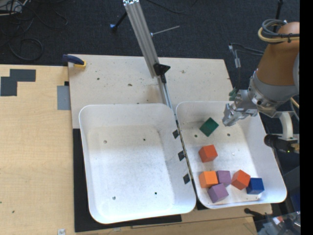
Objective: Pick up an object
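1. Dark carpet (pixel 205 13) with loose black cables lies behind a pale wooden table (pixel 117 80), and we see a light wooden board (pixel 34 146) on the left side.
2. We see two shallow white plastic bins on the table, side by side. We call them the left bin (pixel 93 131) and the right bin (pixel 264 146).
3. A long silver metal pole (pixel 142 33) leans up from between the two bins toward the back.
4. A small blue and yellow clamp (pixel 74 60) sits at the back left corner of the table.
5. We see the grey robot arm with its orange band (pixel 276 62) coming in from the right.
6. Its claw (pixel 231 117) hangs over the back part of the right bin. We cannot tell if the claw is wide or narrow, and we see no block in it.
7. A dark green block (pixel 209 127) lies in the right bin, just left of the claw and a bit tilted.
8. A red-orange block (pixel 208 153) lies alone near the middle of that bin.
9. Near the front of the right bin we see a bunch of blocks close together: an orange block (pixel 208 178), a light purple block (pixel 224 176), another purple block (pixel 217 192), a second red-orange block (pixel 240 179) and a dark blue block (pixel 256 185).
10. The dark blue block sits nearest the front right rim.
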`<state>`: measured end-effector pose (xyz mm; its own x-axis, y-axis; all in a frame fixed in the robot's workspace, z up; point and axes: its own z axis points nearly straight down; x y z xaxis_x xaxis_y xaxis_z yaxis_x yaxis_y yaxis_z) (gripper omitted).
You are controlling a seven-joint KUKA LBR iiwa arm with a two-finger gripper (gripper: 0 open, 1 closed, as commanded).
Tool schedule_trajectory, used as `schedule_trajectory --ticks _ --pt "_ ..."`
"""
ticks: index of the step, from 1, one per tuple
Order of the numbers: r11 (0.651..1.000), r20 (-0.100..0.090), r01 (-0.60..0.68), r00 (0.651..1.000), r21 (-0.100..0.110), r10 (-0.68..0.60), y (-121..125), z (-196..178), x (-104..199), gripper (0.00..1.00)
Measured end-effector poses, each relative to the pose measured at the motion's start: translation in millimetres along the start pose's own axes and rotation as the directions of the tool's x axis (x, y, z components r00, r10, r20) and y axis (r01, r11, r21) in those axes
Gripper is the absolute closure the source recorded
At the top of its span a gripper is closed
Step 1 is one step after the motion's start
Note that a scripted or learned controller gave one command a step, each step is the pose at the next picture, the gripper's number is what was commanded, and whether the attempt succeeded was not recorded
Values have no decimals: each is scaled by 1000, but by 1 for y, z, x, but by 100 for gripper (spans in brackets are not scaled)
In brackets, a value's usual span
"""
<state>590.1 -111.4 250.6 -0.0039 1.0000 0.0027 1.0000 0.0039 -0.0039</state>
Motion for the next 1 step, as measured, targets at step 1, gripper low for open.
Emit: schedule_trajectory --ticks 1 --pt "1000 0 0 1000 1 0 -1 16 51 100"
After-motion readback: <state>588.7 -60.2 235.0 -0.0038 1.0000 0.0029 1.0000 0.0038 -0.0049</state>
